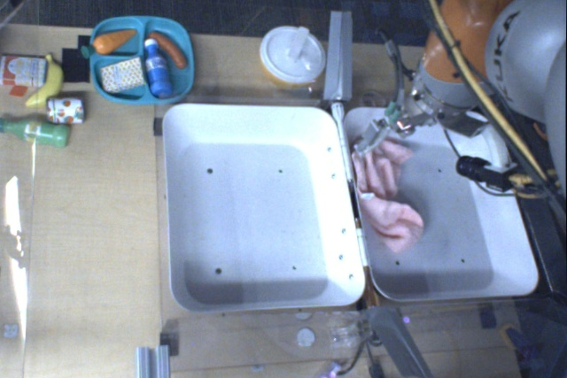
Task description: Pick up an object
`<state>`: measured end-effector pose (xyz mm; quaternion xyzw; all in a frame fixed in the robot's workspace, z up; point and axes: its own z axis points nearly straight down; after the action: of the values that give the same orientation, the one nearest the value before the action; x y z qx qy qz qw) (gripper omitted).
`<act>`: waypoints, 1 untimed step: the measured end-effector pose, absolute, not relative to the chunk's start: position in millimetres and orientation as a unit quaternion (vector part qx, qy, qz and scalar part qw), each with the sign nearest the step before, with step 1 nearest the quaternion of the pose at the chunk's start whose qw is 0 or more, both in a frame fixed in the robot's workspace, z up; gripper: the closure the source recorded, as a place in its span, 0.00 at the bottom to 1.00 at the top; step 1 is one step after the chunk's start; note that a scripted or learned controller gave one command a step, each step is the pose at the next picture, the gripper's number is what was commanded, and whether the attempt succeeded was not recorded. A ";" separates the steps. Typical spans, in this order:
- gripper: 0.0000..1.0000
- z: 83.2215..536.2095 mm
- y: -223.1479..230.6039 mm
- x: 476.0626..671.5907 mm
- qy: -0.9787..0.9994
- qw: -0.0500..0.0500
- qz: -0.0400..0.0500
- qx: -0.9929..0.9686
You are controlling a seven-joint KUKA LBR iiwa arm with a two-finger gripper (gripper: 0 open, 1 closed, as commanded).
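Right bin (496, 270): pink cloth (387, 195) | arm's jaws (383, 130) over cloth, state unclear

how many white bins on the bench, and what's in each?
2. The left shallow white bin shows bare floor. The right shallow white bin holds a crumpled pink cloth by its left wall, with the two-finger gripper just above it.

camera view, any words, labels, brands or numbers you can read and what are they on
"KUKA": only part of the lettering shows, running down the grey arm near the right edge.
Carton at the left of the bench: printed label, too blurred to read.
Small can beside it: patterned print, too small to read.
Blue bottle in the teal tray: no legible text.
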<state>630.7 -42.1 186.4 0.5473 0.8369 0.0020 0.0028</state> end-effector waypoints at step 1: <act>0.00 184.1 -75.3 592.4 0.780 0.001 0.001 0.626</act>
<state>592.4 -75.3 184.1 0.6259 0.7799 0.0005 0.0007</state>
